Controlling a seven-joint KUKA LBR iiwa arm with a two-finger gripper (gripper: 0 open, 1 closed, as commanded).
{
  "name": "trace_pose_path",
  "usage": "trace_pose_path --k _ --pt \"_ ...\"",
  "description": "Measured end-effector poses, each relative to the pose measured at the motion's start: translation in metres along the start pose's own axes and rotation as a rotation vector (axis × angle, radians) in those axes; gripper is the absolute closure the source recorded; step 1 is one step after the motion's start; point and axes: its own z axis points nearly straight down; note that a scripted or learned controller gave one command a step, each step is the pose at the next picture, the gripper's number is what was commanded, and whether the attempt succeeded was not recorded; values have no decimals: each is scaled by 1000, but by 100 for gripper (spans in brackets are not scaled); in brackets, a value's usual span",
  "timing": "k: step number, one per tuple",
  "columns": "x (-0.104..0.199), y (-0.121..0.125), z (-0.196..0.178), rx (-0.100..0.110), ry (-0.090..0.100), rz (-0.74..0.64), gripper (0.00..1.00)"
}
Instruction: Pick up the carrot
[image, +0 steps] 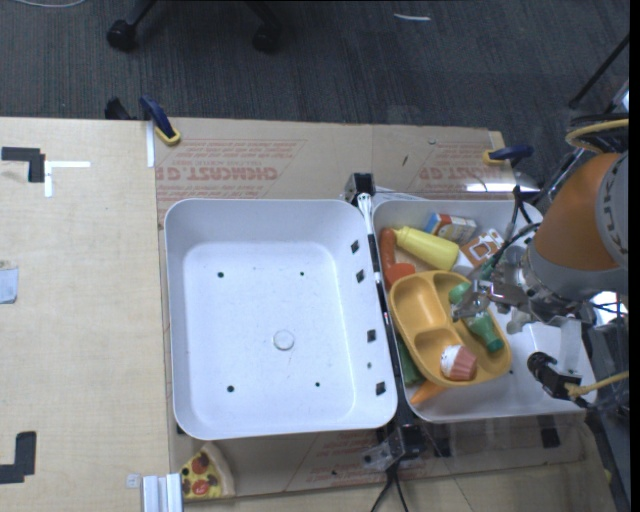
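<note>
The claw (478, 298) hovered over the yellow tray (425, 315), its grip unreadable. Approach step: next, reach the carrot (388, 250) just beyond the tray's far-left rim.

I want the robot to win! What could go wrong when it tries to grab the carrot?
1. The carrot lies squeezed along the right bin's left wall, partly under the yellow bottle and yellow divided tray, so there is little room to grip it.
2. The hand sits over the tray near green toys, not the carrot, so it might grab the wrong thing.
3. Pulling the carrot could tip the tray.
</note>
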Motion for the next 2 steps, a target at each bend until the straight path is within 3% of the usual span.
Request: trace_pose_path --k 1,2 --pt "60 -48 -65 1 -1 186 0" --pt "-18 -32 26 -25 -1 67 0"
